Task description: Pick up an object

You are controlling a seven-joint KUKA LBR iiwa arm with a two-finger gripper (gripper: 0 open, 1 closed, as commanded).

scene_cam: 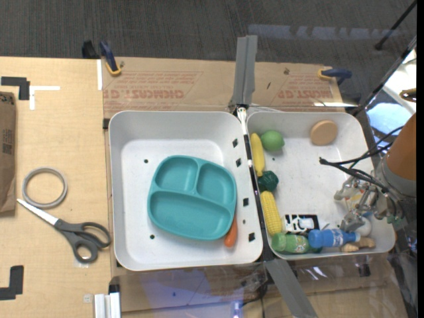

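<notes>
Jaws' state cannot be told: the gripper (pixel 361 207) hangs at four o'clock in the right bin (pixel 301 181), amid tangled cables. Just below it, a blue bottle (pixel 329 238) lies on its side (long axis three-to-nine o'clock), touching a green object (pixel 290 244).

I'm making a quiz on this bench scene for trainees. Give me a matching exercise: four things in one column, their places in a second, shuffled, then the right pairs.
Things:
1. teal divided plate
2. scissors
3. tan disc
4. carrot

Places:
A. on the bench left of both bins
B. far corner area of the right bin
C. middle of the left bin
D. in the left bin, at the plate's near right edge

Pairs: 1-C, 2-A, 3-B, 4-D
</notes>
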